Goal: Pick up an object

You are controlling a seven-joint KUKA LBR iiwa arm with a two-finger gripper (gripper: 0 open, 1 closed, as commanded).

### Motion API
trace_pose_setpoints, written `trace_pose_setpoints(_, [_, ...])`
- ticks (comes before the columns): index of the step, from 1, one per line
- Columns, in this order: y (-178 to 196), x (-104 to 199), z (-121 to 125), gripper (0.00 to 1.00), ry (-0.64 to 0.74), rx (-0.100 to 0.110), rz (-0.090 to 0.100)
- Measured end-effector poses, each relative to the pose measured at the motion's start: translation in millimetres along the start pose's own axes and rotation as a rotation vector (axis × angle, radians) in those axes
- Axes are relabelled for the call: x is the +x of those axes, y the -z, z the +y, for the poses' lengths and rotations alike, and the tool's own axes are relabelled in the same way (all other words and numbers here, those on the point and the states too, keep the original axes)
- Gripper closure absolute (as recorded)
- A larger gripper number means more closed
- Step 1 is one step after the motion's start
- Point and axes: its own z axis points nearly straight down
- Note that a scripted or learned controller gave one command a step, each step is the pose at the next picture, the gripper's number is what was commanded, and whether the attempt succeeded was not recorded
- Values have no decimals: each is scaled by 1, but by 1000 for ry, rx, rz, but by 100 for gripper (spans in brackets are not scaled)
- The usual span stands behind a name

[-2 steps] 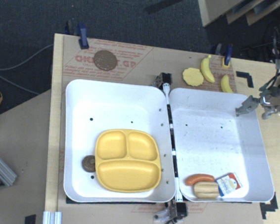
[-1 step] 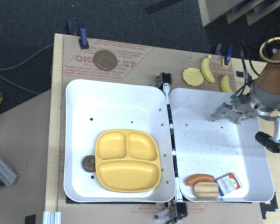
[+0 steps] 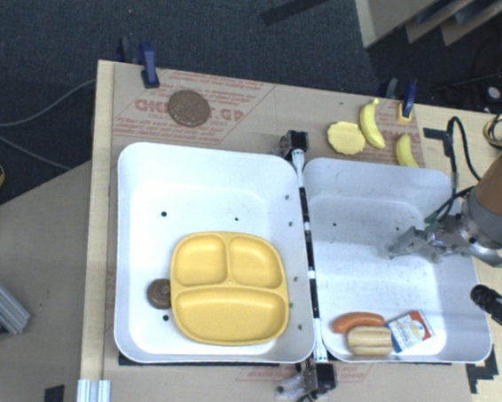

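My gripper hangs over the right bin, reaching in from the right edge and pointing left, above bare bin floor. Nothing shows in its grasp. Along that bin's front wall lie a red sausage, a tan bun and a small white and blue packet, all well in front of the gripper. In the left bin sits a yellow divided tray, and a brown round piece rests against its left side.
On the bench behind the bins lie a brown disc, a yellow lumpy piece and two toy bananas. Blue clamps stand at the bench's back edge. A black divider runs between the bins.
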Motion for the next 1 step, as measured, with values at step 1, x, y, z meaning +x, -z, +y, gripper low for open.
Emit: trace_pose_setpoints(1, [-1,-2,-90,0,-3,4,-1])
